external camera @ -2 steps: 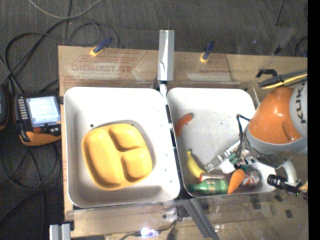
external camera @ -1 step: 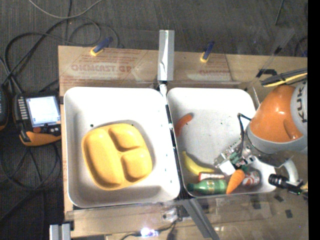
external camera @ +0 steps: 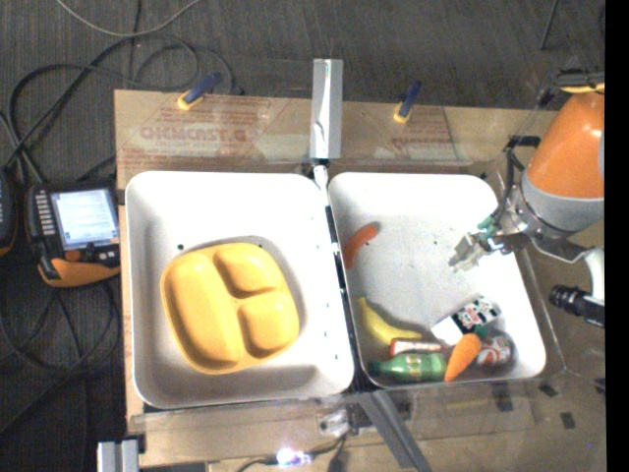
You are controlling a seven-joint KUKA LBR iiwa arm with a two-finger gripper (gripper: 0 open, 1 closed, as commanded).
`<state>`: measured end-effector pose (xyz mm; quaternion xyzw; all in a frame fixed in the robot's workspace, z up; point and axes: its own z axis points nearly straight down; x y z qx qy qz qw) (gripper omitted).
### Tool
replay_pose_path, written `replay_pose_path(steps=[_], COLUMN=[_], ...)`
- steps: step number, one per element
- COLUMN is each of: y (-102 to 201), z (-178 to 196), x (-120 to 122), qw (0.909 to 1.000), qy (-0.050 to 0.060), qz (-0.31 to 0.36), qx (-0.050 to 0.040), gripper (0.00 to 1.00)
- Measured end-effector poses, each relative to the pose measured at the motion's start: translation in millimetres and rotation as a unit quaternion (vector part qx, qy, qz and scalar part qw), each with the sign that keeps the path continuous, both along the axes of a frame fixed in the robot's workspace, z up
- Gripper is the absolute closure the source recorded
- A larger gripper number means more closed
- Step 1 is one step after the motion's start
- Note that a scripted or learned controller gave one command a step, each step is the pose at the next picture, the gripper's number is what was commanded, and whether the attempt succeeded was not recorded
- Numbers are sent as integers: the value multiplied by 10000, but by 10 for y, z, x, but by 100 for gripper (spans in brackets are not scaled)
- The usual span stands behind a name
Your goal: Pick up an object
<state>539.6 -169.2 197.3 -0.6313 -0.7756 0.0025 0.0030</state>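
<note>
Gripper [external camera: 470,252] hovers at right side of right bin [external camera: 413,190], fingers spread, nothing between them. Pickable stuff heaped in lower right corner: banana [external camera: 378,323], carrot [external camera: 462,357], green bottle [external camera: 408,367]. Probably lining up for that pile. Yellow tray [external camera: 231,308] fills left bin [external camera: 147,205].

- The arm [external camera: 570,180] shows a large, rounded orange shell with a smooth, glossy surface.
- Below the orange part sits a light grey ring-shaped band, slightly darker at its lower edge.
- A white piece projects beneath the grey section.
- The gripper [external camera: 470,254] is a small assembly of silver-grey metal with dark parts and a touch of green near its base.
- Its 2 fingers [external camera: 462,257] look thin and pale.
</note>
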Motion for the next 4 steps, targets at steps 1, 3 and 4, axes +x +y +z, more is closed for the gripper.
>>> replay_pose_path(steps=[1, 3, 4], y=[463, -397, -441], z=[943, 448, 52], x=[74, 276, 576], qw=[9980, 9875, 9772], qy=[-6, 3, 7], qz=[-634, -1573, -2124], qx=[-21, -27, -18], gripper=[100, 100, 100])
